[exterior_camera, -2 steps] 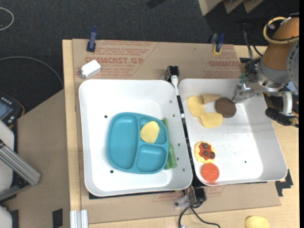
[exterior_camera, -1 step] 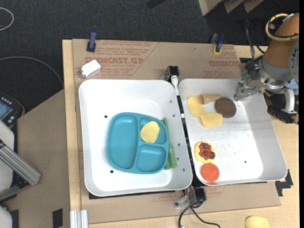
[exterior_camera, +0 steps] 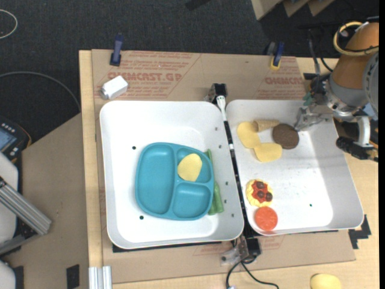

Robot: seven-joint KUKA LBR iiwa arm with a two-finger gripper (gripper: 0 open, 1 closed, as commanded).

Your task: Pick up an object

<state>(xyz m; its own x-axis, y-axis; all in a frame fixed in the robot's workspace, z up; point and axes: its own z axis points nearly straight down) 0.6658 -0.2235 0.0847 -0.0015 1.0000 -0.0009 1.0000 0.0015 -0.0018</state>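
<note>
A round, dark brown cookie point(exterior_camera: 285, 136) lies flat in the right bin point(exterior_camera: 325, 185), touching a tan cone piece point(exterior_camera: 265, 125). The hand point(exterior_camera: 305, 117) hovers just beside it, toward the bin's far right; its opening cannot be told.

Robotics lab: I worked at a cardboard-topped bench point(exterior_camera: 180, 71) w/ clamps point(exterior_camera: 116, 49), two white bins point(exterior_camera: 120, 161), loose cables point(exterior_camera: 240, 279), aluminium framing point(exterior_camera: 24, 212).
</note>
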